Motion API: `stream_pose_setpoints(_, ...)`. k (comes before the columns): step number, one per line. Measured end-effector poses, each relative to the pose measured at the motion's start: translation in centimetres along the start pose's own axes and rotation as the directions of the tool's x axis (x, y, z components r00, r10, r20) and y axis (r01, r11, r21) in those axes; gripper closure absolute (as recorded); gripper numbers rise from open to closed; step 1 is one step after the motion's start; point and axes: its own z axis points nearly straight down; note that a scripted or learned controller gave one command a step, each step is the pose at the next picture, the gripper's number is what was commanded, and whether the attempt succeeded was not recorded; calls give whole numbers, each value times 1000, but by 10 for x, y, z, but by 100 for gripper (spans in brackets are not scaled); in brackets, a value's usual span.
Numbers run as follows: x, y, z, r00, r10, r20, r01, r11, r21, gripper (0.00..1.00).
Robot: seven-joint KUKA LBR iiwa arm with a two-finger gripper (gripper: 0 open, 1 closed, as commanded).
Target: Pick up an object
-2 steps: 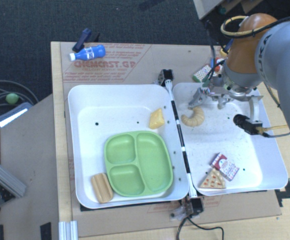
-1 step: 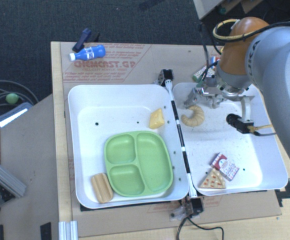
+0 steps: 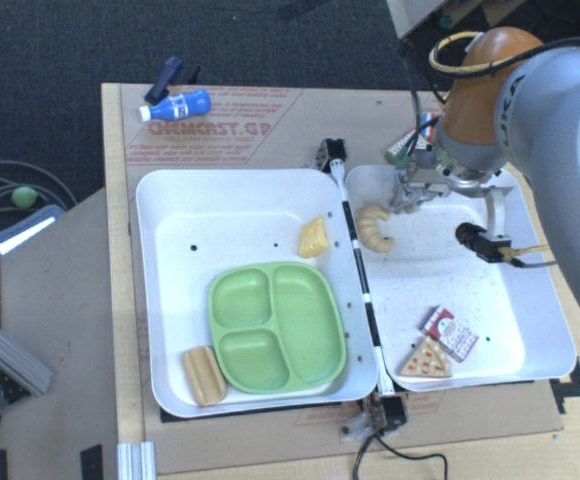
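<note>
A tan croissant (image 3: 374,228) lies at the left wall of the right bin (image 3: 530,368). My gripper (image 3: 411,194) hangs at the bin's back left, just right of and above the croissant, under the grey arm with its orange band. Toward the bin's front lie a red-and-white packet (image 3: 450,333) and a waffle-like wedge (image 3: 425,360). In the left bin (image 3: 170,218) sit a green divided plate (image 3: 272,325), a yellow cheese-like chunk (image 3: 313,237) and a tan bread stick (image 3: 203,375).
A blue-and-white bottle (image 3: 176,105) lies on the cardboard behind the left bin. A black fitting (image 3: 482,242) and cable stick out from the arm over the right bin. The black clip (image 3: 331,152) marks the divider between the bins.
</note>
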Motion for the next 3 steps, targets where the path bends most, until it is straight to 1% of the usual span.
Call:
stream_pose_setpoints(1, 0, 0, 0, 1000, 0, 0, 0, 1000, 1, 0)
stream_pose_setpoints(2, 2, -15, 9, 1000, 3, 1, -3, 1000, 2, 0)
stream_pose_setpoints(3, 2, -28, 8, 1000, 3, 1, -3, 1000, 2, 0)
